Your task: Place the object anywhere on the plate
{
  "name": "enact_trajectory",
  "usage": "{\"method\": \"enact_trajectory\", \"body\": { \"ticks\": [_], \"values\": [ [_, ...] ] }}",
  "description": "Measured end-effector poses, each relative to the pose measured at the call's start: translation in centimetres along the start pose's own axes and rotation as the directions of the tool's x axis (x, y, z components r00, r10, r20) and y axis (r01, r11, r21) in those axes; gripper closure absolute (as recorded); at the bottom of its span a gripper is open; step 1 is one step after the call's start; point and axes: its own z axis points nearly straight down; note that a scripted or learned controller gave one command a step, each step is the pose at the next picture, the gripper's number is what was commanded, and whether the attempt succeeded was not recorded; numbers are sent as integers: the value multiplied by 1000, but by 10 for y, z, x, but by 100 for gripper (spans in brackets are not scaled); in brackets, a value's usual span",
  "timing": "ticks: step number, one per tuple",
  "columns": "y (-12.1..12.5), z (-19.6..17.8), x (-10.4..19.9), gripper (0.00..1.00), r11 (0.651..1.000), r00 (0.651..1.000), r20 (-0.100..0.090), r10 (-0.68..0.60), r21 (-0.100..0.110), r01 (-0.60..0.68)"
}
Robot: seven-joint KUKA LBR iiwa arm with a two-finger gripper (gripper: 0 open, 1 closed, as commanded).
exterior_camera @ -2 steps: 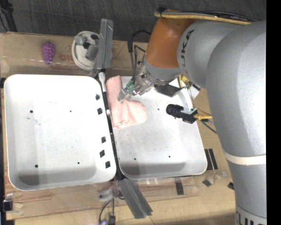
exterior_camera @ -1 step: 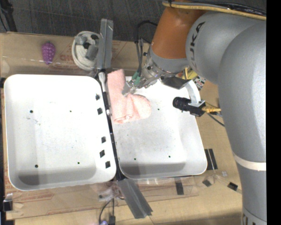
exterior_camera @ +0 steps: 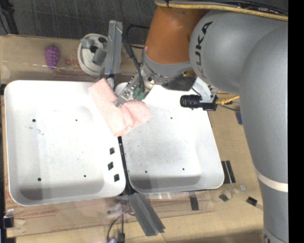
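Pink cloth [exterior_camera: 119,110], lying diagonally across bins' divider

Tan wooden bench [exterior_camera: 25,49] under bins; dark carpeted floor [exterior_camera: 55,4] beyond.

Pink cloth draped over the bins' shared rim

The pink cloth [exterior_camera: 119,110], soft and folded (its right end bunched into a thicker roll), lies slantwise across the divider between the two bins, near their far edge, upper-left end on the left bin [exterior_camera: 50,135].
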Motion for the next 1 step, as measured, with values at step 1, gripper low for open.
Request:
{"method": "enact_trajectory", "body": {
  "ticks": [1],
  "values": [
    [35,3,27,100,920,920,1,-392,0,392]
  ]
}}
